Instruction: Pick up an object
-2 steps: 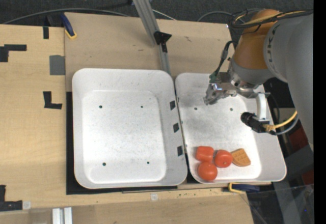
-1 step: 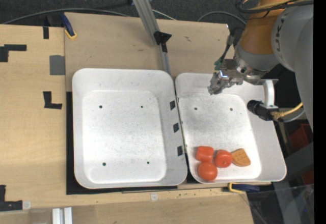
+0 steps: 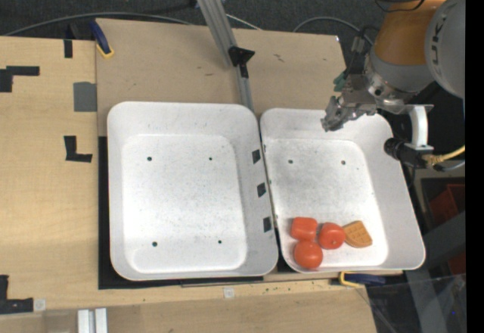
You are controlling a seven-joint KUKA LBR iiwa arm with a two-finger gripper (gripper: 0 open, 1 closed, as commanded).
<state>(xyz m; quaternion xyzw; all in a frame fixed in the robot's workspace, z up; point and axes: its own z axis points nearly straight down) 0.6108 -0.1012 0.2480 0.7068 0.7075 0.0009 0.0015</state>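
Pincer [image 3: 333,121] poised over the far rim of the right bin [image 3: 393,195] on my counter [image 3: 166,66]; from this angle I cannot tell how it is set. Three red round objects [image 3: 318,239] cluster in that bin's near end, with an orange biscuit-like piece [image 3: 358,234] just beside them on the right, all well apart from the pincer. The left bin [image 3: 117,172] sits alongside.

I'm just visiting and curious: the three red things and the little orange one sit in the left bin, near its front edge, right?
Not quite: the camera view shows the three red things and the orange one in the right bin, near its front edge.
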